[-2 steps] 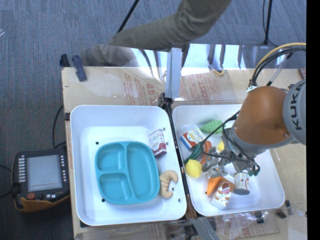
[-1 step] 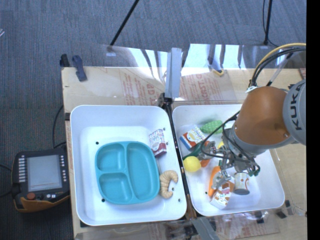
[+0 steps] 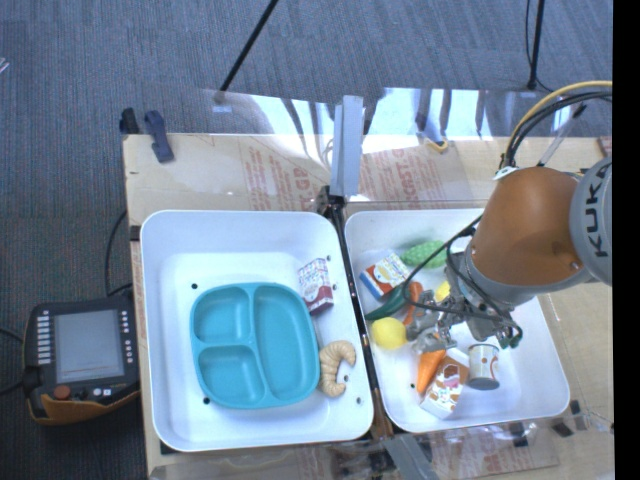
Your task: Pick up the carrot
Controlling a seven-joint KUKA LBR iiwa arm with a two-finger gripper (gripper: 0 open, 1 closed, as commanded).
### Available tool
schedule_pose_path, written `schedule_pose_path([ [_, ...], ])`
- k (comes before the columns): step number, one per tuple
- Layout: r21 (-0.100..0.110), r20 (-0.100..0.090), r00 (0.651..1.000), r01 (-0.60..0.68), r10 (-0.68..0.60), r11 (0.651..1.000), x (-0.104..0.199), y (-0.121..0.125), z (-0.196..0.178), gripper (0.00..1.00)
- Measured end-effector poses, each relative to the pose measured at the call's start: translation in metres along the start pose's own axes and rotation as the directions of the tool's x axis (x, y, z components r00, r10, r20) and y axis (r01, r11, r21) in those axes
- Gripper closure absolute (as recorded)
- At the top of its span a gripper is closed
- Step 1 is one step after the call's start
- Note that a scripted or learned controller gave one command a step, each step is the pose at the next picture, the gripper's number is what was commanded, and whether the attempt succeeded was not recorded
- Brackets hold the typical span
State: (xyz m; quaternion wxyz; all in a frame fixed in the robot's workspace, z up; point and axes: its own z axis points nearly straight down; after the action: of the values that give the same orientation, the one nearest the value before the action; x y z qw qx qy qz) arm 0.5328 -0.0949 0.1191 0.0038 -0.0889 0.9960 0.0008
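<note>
The orange carrot [image 3: 429, 369] lies in the right bin [image 3: 535, 408], near its front, beside a small orange and white carton [image 3: 446, 388]. My gripper [image 3: 440, 330] hangs low over the right bin, just above and behind the carrot, under the arm's orange band. Its fingers are lost in the dark clutter of the wrist.
The right bin also holds a yellow lemon [image 3: 388, 333], a green item [image 3: 424, 253], a red and white box [image 3: 385, 275] and a small can [image 3: 483, 365]. In the left bin [image 3: 165, 258] sit a blue divided plate [image 3: 254, 345], a croissant [image 3: 338, 365] and a small packet [image 3: 316, 282].
</note>
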Motion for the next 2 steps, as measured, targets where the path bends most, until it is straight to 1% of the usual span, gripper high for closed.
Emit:
schedule_pose_path([
  [1,-0.002,-0.002,0.998,0.060,-0.060,0.998,-0.006,0.114,-0.070,1.00],
  [2,-0.002,-0.010,0.989,0.148,-0.148,0.989,0.029,0.106,-0.068,1.00],
])
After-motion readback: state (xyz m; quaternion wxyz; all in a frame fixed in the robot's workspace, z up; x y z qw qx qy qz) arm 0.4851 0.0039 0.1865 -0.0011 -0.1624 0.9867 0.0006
